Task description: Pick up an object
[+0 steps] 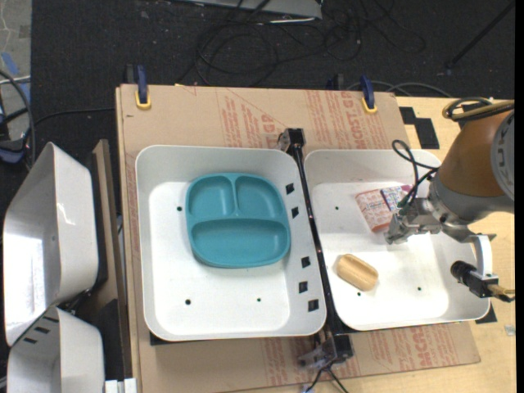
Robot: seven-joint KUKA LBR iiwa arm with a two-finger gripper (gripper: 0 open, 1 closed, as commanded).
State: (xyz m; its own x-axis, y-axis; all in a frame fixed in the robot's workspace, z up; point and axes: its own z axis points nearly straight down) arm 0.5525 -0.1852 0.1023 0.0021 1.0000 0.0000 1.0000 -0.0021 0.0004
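Observation:
In the right bin lie a tan bread-roll shaped object near the front left and a flat red-and-white packet further back. My gripper reaches in from the right and hangs low over the bin floor, just right of the packet's near edge and up-right of the roll. The arm's grey body and orange band rise behind it. Nothing shows between the fingers.
The left bin holds a teal divided plate. A black divider strip runs between the bins. White tubs stand off the bench at the left. A black fitting sits at the right bin's right rim.

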